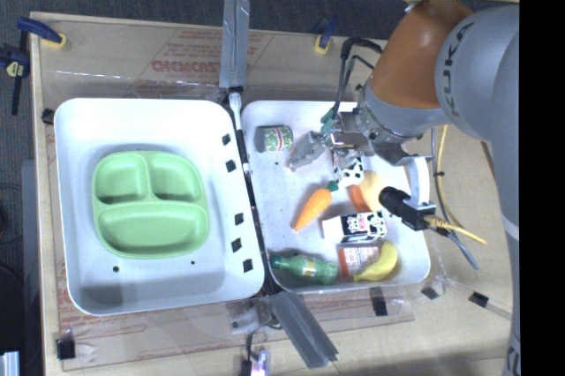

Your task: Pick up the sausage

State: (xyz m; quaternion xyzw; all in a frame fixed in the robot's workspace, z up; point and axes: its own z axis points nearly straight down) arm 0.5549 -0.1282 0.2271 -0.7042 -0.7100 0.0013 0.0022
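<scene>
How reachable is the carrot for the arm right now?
Probably yes: the carrot lies uncovered in the right bin, just below the claw in the view, with nothing on top of it.

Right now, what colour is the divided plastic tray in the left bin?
Light green divided tray, clearest in the camera view.

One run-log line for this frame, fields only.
arm: over right bin | gripper: above carrot | sausage: unidentified | left bin: green tray
</scene>
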